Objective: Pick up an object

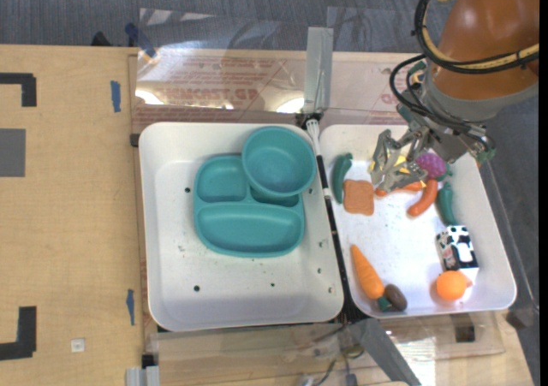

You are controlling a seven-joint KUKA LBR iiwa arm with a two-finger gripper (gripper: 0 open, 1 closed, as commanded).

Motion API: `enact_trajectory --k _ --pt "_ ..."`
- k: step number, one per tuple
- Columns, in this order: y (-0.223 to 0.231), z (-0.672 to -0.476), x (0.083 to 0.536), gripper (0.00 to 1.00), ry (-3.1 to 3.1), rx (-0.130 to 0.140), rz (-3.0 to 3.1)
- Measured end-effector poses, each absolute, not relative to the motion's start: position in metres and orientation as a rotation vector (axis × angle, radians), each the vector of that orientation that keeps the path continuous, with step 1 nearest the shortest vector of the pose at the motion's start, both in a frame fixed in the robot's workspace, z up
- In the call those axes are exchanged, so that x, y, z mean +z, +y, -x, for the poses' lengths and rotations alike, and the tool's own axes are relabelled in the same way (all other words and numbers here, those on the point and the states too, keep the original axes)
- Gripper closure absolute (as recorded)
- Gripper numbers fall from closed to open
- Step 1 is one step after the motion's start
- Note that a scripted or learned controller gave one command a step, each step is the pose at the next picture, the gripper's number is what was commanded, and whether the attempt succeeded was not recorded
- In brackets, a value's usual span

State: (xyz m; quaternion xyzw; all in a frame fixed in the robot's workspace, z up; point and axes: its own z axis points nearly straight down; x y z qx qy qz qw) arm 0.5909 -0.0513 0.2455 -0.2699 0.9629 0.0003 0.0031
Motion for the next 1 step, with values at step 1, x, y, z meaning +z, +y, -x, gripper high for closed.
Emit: enact_trajectory --k 1 --pt "-0.0294 -0.5301 0.2472 1.0 3.016 0.0 0.852"
